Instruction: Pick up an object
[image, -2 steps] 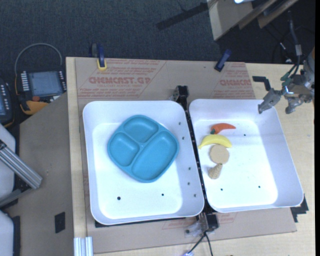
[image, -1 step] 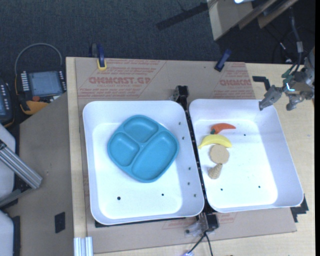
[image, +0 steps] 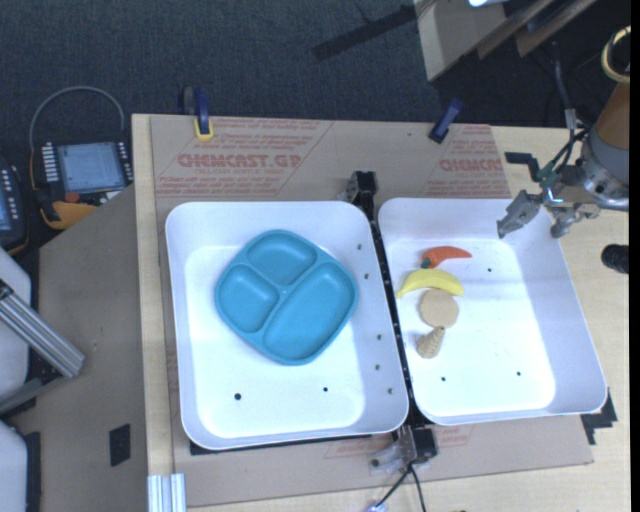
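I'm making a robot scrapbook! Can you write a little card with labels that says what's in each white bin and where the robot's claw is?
left bin: blue plate with three sections
right bin: carrot, banana, round cookie, small tan piece, clustered near the left wall
gripper: above the right bin's far right corner, open, holding nothing
picked up yet: no
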